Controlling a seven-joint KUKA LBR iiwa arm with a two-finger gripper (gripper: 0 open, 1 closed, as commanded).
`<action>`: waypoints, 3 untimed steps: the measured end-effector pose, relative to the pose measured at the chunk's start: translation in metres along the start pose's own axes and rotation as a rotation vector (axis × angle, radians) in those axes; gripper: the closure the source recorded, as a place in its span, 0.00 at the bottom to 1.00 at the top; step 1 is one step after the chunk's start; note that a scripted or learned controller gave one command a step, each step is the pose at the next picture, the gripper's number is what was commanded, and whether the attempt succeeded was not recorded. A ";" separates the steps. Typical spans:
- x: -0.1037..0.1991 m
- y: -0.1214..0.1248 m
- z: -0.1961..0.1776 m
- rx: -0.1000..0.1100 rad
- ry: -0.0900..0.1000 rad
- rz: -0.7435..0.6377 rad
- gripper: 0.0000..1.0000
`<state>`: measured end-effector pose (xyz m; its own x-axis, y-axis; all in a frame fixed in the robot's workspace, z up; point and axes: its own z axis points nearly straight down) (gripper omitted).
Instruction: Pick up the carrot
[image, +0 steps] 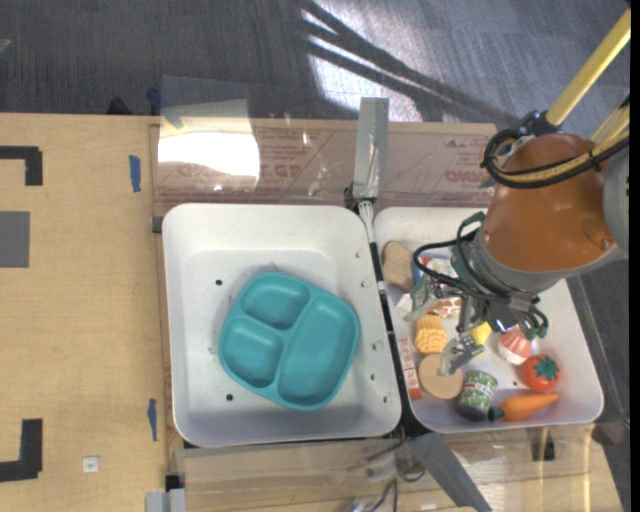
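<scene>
While the small orange plastic carrot (529, 405) lies untouched at the right bin's (590, 395) front edge, beside a red toy tomato (541, 371), the gripper (462, 352) hovers over a tan disc (437, 378). Its grip I cannot tell. It's the approach; next it needs shifting toward the carrot.

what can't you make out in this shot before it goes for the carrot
- Gripper: camera view, tangled among cables and toys, so its state cannot be told.
- Toys under the arm: in the right bin, the wrist and cables cover several; their shapes are unclear.
- Small can: label too small to read.
- Carrot: in plain sight, but whether it touches the tomato is unclear.
</scene>
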<state>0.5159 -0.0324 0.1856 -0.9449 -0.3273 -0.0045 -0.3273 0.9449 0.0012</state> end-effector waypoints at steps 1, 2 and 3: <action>0.027 0.001 0.000 0.001 0.001 0.004 0.00; 0.023 0.007 0.000 0.002 -0.001 -0.161 0.00; 0.021 0.014 0.000 0.002 -0.002 -0.307 0.00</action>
<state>0.4916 -0.0261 0.1854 -0.8020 -0.5972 -0.0058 -0.5972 0.8021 -0.0027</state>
